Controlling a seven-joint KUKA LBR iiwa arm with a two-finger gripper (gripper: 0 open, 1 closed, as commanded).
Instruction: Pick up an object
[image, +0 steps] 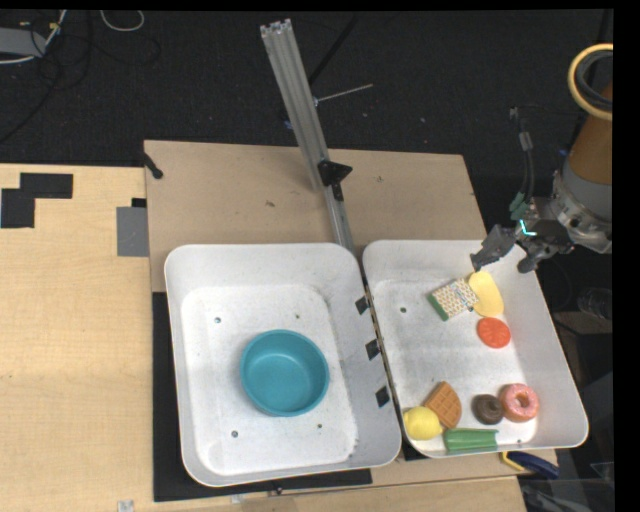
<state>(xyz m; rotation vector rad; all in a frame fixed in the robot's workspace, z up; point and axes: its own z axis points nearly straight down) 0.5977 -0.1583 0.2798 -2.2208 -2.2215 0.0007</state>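
Observation:
My gripper (511, 252) hangs over the far right corner of the right bin (395, 262), its two dark fingers spread apart with nothing between them. Just below it lie a yellow banana-like piece (487, 293), a checkered green-edged sponge (453, 298) and an orange-red round piece (494, 333). Near the bin's front edge sit a pink donut (520, 402), a brown donut (488, 408), a waffle-like cookie (444, 403), a yellow lemon (422, 423) and a green stick (470, 438).
The left bin (200, 275) holds a teal bowl (285, 372). A slanted metal rail (305, 115) runs down to the divider between the bins. Black clips (372, 348) line that divider. Wooden boards lie to the left.

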